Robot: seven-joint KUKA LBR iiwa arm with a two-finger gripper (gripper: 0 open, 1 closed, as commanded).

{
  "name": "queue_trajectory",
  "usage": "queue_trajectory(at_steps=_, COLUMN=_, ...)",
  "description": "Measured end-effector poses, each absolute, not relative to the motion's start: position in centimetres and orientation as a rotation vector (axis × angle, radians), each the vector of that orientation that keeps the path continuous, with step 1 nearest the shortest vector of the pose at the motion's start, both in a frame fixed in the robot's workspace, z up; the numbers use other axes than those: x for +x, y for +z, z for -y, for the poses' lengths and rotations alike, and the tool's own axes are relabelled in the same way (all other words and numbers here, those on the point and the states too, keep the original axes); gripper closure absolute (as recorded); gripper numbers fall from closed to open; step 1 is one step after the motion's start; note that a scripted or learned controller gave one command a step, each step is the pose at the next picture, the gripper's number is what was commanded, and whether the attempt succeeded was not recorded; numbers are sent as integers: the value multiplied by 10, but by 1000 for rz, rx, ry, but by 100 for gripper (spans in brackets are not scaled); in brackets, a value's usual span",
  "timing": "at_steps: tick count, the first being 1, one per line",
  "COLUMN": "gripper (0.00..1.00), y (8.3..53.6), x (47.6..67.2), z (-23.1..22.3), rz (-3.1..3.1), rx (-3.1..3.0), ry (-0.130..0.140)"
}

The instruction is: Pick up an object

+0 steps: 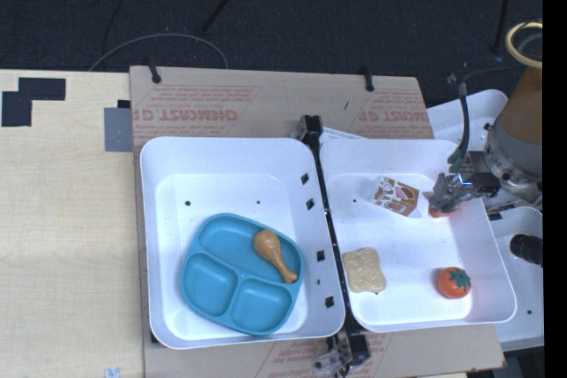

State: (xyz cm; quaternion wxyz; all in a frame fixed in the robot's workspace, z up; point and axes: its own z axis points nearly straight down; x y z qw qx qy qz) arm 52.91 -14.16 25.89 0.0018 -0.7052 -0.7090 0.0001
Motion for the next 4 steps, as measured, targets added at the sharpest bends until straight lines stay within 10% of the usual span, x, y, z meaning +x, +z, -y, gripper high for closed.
queue_trajectory(at_steps=4, gripper=100, y=218, x=533, z=-64, rz=2222, rx=-2212, ry=6)
